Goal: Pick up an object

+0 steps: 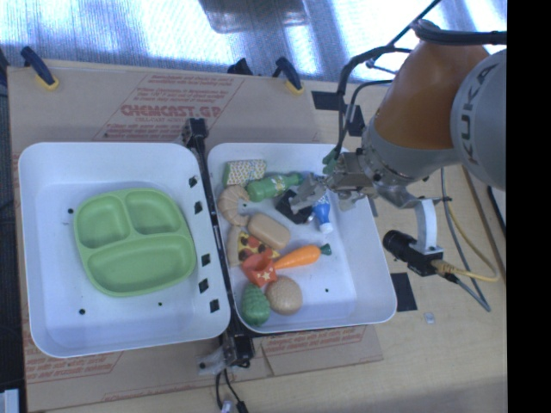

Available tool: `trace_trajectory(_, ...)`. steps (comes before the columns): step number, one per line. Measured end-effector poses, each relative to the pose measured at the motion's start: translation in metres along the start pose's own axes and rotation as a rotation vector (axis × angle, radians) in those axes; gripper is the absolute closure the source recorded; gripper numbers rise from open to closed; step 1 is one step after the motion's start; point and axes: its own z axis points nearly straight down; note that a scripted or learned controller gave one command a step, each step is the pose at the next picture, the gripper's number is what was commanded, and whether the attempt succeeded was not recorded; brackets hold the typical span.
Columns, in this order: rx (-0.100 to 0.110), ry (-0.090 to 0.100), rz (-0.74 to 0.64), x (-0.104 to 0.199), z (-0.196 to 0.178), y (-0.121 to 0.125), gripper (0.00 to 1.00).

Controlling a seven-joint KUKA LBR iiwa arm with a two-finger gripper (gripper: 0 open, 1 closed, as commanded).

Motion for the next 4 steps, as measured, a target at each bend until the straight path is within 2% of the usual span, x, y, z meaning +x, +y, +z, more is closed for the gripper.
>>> trace_trajectory(1, 0.001, 0.001, -0.001, -0.009, 0.166, -0.038, 0.00)
trace_trajectory(2, -0.001, 0.000, -0.001, -0.003, 0.189, 0.000, 0.00)
trace_trajectory(3, -0.001, -0.001, -0.001, 0.013, 0.190, 0.014, 0.00)
trace_trajectory(4, 0.000, -0.001, -0.001, 0.018, 0.190, 0.039, 0.00)
